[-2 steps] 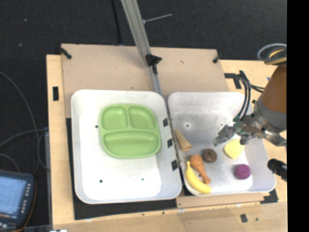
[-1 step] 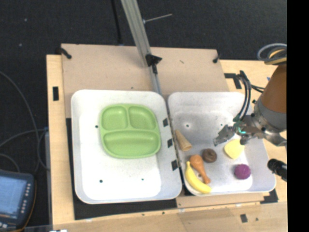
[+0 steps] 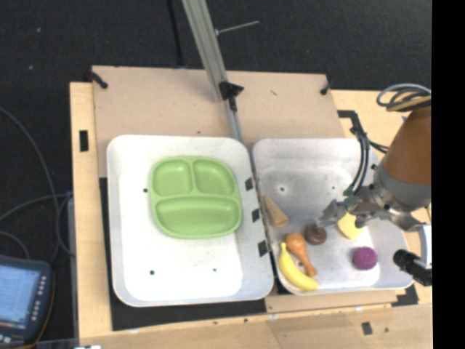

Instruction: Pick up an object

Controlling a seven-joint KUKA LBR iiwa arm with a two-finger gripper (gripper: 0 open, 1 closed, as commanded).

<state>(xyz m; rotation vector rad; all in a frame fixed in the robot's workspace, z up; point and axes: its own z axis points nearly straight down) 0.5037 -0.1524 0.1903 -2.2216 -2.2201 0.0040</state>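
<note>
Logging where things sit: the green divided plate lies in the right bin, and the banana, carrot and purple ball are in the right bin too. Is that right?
Not quite. The camera view shows the green divided plate in the left bin, not the right. The banana, carrot and purple ball do lie in the right bin.

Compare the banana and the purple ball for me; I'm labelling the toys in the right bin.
The banana is yellow, long and curved; the purple ball is round and compact. The banana lies against the bin's front left corner, touching the orange carrot-like toy; the ball sits apart, nearer the front right. Both rest in the right bin.
</note>
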